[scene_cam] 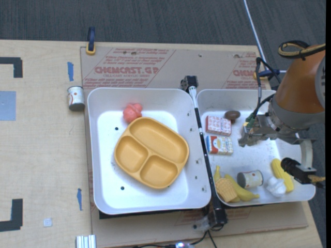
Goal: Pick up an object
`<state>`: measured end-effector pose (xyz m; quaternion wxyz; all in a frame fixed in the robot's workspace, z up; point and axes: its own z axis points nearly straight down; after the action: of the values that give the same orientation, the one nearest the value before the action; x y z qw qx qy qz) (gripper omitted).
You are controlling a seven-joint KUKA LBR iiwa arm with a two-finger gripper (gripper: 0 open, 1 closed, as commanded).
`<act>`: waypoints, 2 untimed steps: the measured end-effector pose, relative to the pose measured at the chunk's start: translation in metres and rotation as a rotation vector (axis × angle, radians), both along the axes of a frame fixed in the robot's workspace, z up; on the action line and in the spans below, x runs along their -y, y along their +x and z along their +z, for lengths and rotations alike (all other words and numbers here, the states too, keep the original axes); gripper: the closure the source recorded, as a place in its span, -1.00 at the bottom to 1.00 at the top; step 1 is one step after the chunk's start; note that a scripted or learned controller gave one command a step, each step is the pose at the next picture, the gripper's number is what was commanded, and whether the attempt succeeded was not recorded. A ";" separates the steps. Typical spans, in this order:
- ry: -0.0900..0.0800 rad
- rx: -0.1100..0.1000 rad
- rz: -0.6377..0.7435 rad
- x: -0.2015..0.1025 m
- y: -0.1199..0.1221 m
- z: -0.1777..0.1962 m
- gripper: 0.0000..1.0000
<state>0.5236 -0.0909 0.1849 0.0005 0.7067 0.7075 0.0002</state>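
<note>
The right bin (pixel 305 194) holds several small objects. A brown oval piece (pixel 232 115) lies at its back, with a red-and-white box (pixel 218 124) and a second small box (pixel 221 145) toward its left side. Along the front lie a yellow waffle-like piece (pixel 225 189), a banana (pixel 245 192), a small grey can (pixel 251 179), a white lump (pixel 275 186) and a yellow piece (pixel 282 172). My gripper (pixel 247 137) hangs over the middle of this bin, just right of the two boxes, under the grey and orange arm (pixel 300 94). Nothing is visibly held.
The left bin (pixel 103 107) bears a yellow three-part plate (pixel 151 152) and a pink lump (pixel 132 111) behind it. A small can (pixel 76 97) stands on the bench left of the bins. A blue clamp (pixel 91 40) sits at the board's back edge.
</note>
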 end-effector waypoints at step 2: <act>0.003 0.004 0.000 0.001 0.024 -0.094 -1.00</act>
<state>0.5481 -0.0919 0.0914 0.0008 0.7067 0.7075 0.0026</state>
